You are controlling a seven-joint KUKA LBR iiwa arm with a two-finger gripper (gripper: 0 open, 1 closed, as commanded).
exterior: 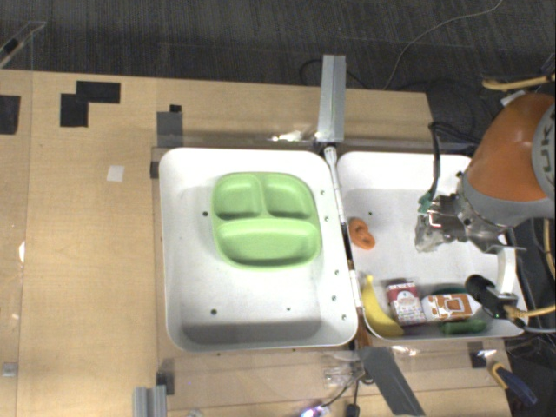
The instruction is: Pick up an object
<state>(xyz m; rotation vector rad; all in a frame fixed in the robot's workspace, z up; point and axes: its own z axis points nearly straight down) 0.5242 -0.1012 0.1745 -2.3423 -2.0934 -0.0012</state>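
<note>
Left bin (182,259): green divided plate (264,217), untouched. Right bin (391,176): banana (377,307), two small cartons (430,307), a green item and an orange piece (360,234). Gripper (432,229) hangs over bare floor, well right of the orange piece; spread or pinched, can't tell. Nothing lifted, so by my read the whole pick remains.
</note>
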